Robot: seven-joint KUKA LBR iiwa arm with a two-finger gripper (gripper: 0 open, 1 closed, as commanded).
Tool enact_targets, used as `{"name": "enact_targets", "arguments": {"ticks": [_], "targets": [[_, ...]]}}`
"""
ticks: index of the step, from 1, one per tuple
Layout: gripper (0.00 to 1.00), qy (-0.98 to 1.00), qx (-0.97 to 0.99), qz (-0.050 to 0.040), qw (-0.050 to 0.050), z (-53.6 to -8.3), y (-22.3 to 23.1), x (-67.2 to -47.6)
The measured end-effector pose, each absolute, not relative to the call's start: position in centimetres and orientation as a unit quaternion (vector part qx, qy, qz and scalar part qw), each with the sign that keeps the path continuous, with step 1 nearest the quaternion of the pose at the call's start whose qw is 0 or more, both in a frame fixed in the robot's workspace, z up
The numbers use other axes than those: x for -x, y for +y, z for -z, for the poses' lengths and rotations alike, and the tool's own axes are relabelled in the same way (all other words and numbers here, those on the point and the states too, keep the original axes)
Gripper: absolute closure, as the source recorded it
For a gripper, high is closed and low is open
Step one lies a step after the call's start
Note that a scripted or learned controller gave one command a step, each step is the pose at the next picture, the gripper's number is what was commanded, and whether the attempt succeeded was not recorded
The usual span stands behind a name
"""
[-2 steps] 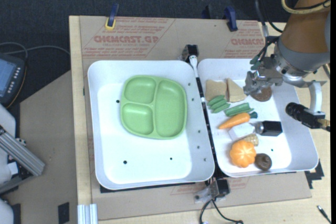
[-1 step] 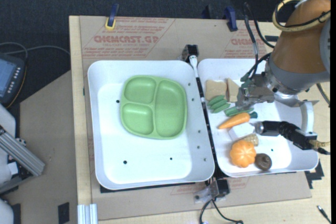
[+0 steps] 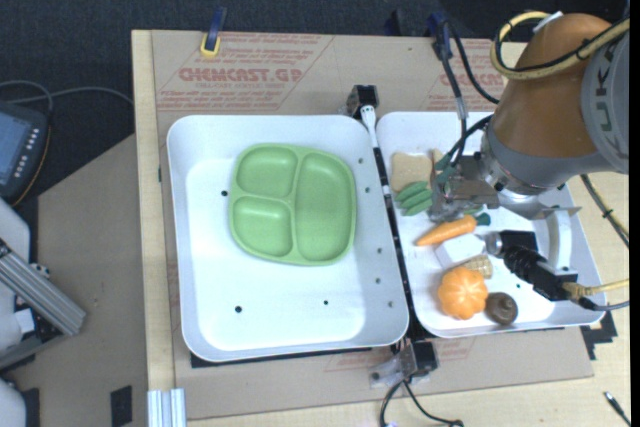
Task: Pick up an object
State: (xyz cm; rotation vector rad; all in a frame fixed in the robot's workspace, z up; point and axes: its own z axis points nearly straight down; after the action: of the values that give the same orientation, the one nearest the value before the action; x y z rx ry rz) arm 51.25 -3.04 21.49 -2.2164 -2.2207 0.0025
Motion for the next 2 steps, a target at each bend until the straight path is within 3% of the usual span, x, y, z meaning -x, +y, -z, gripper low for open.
{"name": "enact_targets", "arguments": {"ticks": [1,2], "targets": [[1.00,-0.707,0.707,-0.0003,0.001,-22.0,-3.4,-50.7],[1.00,-0.708,0.706,0.0007,-0.001,-22.2,-2.5,-51.8]]}}
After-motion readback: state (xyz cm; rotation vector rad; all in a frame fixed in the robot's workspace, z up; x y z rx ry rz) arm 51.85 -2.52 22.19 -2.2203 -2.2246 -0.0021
